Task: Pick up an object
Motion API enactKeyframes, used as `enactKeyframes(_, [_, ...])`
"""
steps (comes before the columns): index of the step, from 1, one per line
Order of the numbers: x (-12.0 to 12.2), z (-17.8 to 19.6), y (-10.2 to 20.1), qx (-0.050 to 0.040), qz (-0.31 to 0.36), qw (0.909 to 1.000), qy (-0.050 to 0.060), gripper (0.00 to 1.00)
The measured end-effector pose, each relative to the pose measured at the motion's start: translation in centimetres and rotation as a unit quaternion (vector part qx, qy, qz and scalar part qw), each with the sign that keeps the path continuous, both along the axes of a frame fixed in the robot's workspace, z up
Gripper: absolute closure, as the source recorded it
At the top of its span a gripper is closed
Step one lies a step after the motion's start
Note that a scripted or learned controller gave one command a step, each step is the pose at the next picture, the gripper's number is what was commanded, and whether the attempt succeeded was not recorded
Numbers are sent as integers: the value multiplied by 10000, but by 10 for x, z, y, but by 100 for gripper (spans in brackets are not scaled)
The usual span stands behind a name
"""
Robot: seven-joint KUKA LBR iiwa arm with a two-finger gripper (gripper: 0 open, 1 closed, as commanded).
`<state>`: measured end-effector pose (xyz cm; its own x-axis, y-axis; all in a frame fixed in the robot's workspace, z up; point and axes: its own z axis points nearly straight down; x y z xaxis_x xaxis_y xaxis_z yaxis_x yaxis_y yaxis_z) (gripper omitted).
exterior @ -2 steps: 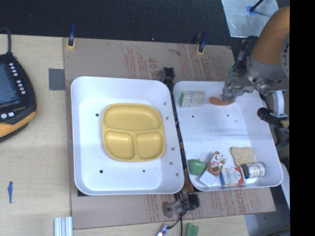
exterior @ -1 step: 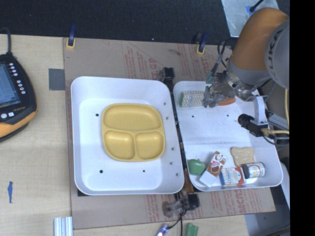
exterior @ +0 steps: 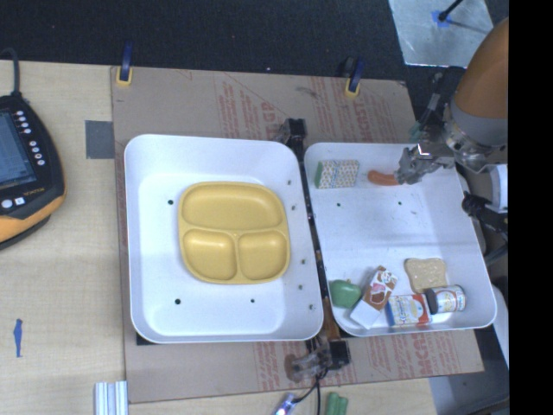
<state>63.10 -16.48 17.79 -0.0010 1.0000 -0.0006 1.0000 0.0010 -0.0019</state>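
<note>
A light wooden table (exterior: 60, 301) fills most of the view from above. A brown cardboard sheet (exterior: 259, 102) printed with faint red lettering lies flat on it, held at its far edge by two clamps with yellow and blue grips (exterior: 125, 67). Behind the table the floor (exterior: 216, 11) is dark, almost black. At the upper right, a pale grey square patch (exterior: 432, 20) lies on that floor. Lighting is even and soft.

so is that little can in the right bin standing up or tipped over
Tipped over: the can lies on its side near the right bin's front edge, its round end facing the camera.
</note>
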Motion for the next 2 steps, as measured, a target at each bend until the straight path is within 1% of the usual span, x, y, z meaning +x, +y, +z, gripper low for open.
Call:
enactKeyframes(1, [-13,-7,62,-3,25,10000,14,100])
enactKeyframes(2, [-59,-6,-7,-3,9,10000,9,100])
